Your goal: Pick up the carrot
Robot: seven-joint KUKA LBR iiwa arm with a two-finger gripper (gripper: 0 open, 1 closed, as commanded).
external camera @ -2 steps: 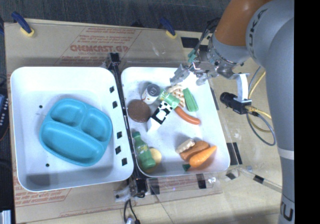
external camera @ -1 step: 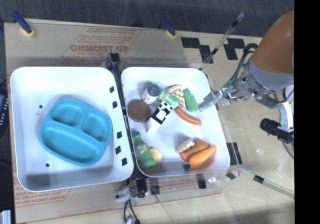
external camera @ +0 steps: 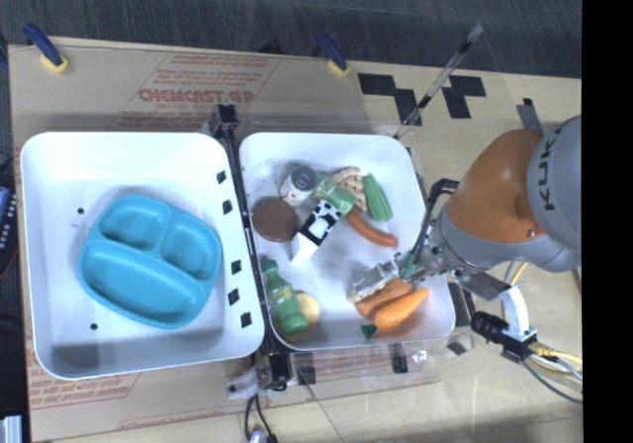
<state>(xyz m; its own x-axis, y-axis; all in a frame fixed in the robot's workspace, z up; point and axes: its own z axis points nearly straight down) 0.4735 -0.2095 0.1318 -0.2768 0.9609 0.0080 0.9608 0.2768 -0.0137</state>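
Lying in the right bin's (external camera: 297, 146) near right corner, the carrot (external camera: 401, 309) is seen with its thick orange end pointing toward the right wall and its green stub at the lower left. A second orange piece (external camera: 381, 294) is pressed against its upper side. Just above these two, the gripper (external camera: 394, 271) is lowered, its metallic tip reaching the upper orange piece; whether the jaws are open or closed cannot be told, and nothing can be made out between them. The grey arm with its orange band (external camera: 504, 189) is extended in over the bin's right wall.

Further up the same bin, a red sausage-like piece (external camera: 371, 230) is laid at a slant, and beyond it a green ridged vegetable (external camera: 376, 195) is set beside a pale beige item (external camera: 344, 177). A black-and-white patterned box (external camera: 315, 225) is placed near the bin's middle, with a round brown disc (external camera: 275, 219) to its left and a small grey can (external camera: 300, 180) above that. Against the left wall, near the front, a green bottle (external camera: 280, 295) is laid beside a yellowish round fruit (external camera: 308, 309).

In the left bin (external camera: 40, 332), a blue divided tray (external camera: 150, 258) is set at a slant. Both bins are borne by a cardboard-covered bench (external camera: 178, 85), to whose far edge blue and yellow clamps (external camera: 45, 47) are fastened.
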